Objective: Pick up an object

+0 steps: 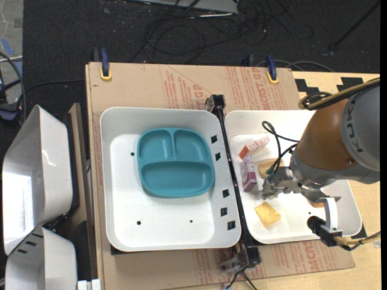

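Claw [270, 187] low in right bin [344, 222]; cannot tell its state. Purple carton [248, 174] just left of it, yellow block [267, 214] just near side, red-white packet [254, 145] farther back. Left bin [121, 222] holds 1 teal divided plate [175, 162].

I'm seeing the right bin [242, 121] crowding up: the arm [338, 144] is covering its right half, while a purple box [248, 175], a red-and-white packet [254, 145] and a yellow block [267, 214] are sitting along its left wall. In the left bin [115, 162] the teal tray [176, 162] is leaving the near floor passable
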